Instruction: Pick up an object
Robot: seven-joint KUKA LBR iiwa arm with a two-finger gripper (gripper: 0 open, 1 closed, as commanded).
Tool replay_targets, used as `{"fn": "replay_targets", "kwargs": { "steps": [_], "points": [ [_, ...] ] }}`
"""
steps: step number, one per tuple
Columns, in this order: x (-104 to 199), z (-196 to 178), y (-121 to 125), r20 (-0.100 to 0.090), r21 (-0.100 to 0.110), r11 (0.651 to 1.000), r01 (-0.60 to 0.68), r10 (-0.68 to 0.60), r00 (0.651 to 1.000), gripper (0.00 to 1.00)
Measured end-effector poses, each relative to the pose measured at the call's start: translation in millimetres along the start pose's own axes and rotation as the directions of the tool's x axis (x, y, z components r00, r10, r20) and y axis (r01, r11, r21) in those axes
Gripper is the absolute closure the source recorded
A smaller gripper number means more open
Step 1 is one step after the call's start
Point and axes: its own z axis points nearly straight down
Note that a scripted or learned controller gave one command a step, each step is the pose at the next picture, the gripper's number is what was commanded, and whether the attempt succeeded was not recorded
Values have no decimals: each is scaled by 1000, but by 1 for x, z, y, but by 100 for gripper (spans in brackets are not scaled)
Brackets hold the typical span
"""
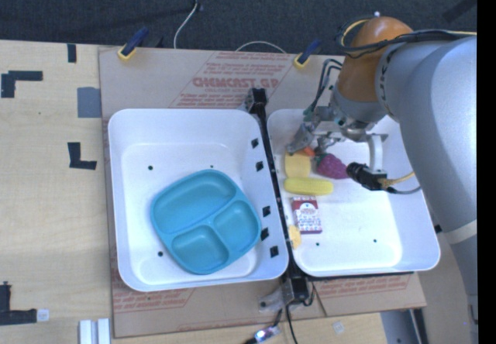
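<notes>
My gripper (308, 146) reaches down into the back left part of the right bin (387, 245), over a cluster of small toys. Just under it lie a yellow block (297, 165), a yellow corn-like piece (312, 187) and a purple bunch of grapes (333, 166). A bit of orange (310, 153) shows beside the gripper tip. A small red and white packet (308, 217) lies nearer the front. The wrist hides the fingertips.
The left bin (139, 257) holds a blue divided plate (205, 220). A small yellow thing (294, 236) sits by the divider between the bins. The arm covers the right bin's back right corner. Cardboard lies under both bins.
</notes>
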Motion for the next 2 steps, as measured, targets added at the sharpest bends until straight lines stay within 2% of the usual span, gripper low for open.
{"fn": "replay_targets", "kwargs": {
  "steps": [2],
  "points": [
    [15,-97,-7,1,-6,1000,-2,2,1000,100]
  ]
}}
